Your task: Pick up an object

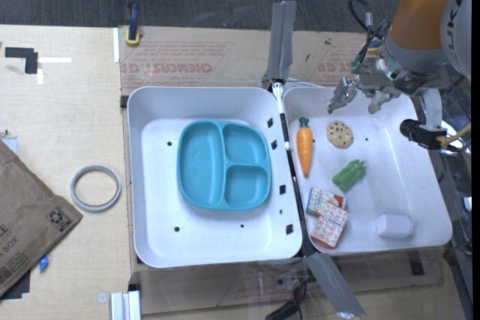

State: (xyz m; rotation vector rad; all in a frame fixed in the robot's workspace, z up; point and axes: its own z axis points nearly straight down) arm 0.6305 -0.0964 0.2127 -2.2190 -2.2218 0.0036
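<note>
Two white bins sit side by side on the bench. The arm [431,4] is cut off at the picture's right edge, so only its orange band and wrist can be seen. Its gripper [360,90] hangs above the back edge of the right bin [420,168], up and to the right of the cookie [340,134]. The metal fingers are small and blurred against the white wall; whether they stand wide or narrow cannot be told, and nothing is visible between them.

Relative to the cookie, the carrot [304,148] lies just to its left, lengthwise along the bin's left wall. A green vegetable [349,174] lies just below the cookie. Further below and slightly left rests a small printed packet [328,217], its label too small to read. A pale white block [394,225], hard to make out against the bin floor, lies toward the lower right.

The left bin [150,183] holds a blue divided plate [223,163], well left of the cookie.
</note>
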